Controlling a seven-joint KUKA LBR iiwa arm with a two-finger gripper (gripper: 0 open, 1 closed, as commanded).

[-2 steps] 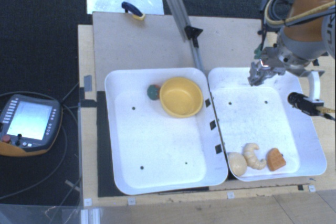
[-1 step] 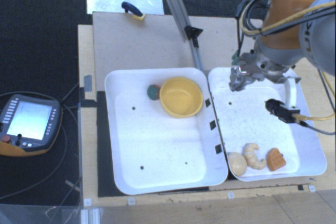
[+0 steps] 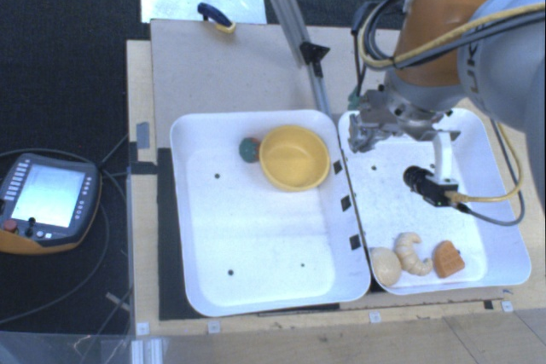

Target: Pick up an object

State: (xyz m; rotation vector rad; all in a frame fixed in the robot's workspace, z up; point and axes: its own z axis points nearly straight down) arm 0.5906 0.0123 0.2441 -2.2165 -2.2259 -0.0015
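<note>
I see the gripper (image 3: 365, 132) low over the upper left corner of the right bin (image 3: 486, 183), close to the rim that meets the left bin (image 3: 256, 268). I cannot tell from this angle whether the fingers are spread or pressed together; the metal parts blur into each other, and I see nothing between them. The orange band (image 3: 439, 21) and grey arm (image 3: 512, 47) sit above and right of the fingers, covering the bin's far right corner. Three pickable items lie in a row well below the fingers, along the right bin's near edge: a pale egg (image 3: 386, 265) nearest the shared rim, a cream curled piece (image 3: 414, 252) just right of it and touching or nearly so, then an orange chunk (image 3: 448, 259) close beside that. A black cylindrical part (image 3: 426, 185) with a yellow cable (image 3: 490, 200) hangs below and right of the fingers, between them and the row. Left of the fingers, across the rim, a yellow bowl (image 3: 294, 158) stands upright in the left bin, with a small dark green ball (image 3: 248, 149) touching its far side. Far left, off the table (image 3: 222, 72), a pendant (image 3: 44, 200) rests on the floor.
</note>
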